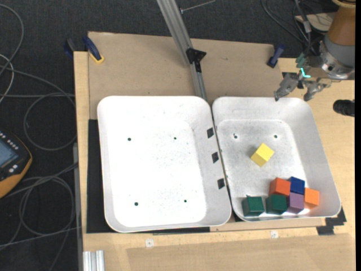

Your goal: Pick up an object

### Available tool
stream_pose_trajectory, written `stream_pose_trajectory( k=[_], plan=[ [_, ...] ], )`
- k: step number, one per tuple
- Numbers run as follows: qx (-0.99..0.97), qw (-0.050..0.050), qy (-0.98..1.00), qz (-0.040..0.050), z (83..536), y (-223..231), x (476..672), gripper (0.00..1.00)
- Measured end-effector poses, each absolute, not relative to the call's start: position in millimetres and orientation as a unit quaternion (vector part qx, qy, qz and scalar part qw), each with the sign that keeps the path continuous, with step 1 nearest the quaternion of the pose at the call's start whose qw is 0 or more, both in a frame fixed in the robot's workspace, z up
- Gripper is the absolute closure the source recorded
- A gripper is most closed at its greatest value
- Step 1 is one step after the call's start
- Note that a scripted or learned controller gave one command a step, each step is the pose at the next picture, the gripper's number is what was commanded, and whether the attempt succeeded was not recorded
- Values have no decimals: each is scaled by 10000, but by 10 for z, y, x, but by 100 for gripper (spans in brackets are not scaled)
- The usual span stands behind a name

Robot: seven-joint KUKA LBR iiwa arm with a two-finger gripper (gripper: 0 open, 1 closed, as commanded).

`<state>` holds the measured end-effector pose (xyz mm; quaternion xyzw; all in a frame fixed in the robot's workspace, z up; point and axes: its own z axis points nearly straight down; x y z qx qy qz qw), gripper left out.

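Observation:
A yellow cube [262, 154] lies alone near the middle of the right bin [318, 145]. A cluster of cubes sits in that bin's near right corner: two green [254, 205], an orange-red one [279, 186], a blue one [297, 184], a purple one [296, 201] and an orange one [311, 197]. My gripper [294, 91] hangs above the far right corner of the right bin, well away from the cubes. Its two fingers are spread apart with nothing between them.
The left bin [107, 151] lies beside the right one. A slanted metal pole [180, 35] runs down to the gap between the bins' far edges. Blue clamps [275, 55] grip the bench's far edge. Cables lie on the floor at left.

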<state>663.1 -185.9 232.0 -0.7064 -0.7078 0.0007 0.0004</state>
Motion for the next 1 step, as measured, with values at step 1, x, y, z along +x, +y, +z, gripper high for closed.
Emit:
stream_pose_trajectory(
  k=[1],
  plan=[
    [-7063,30,-7079,19,1704,-1792,6640,0]
  ],
)
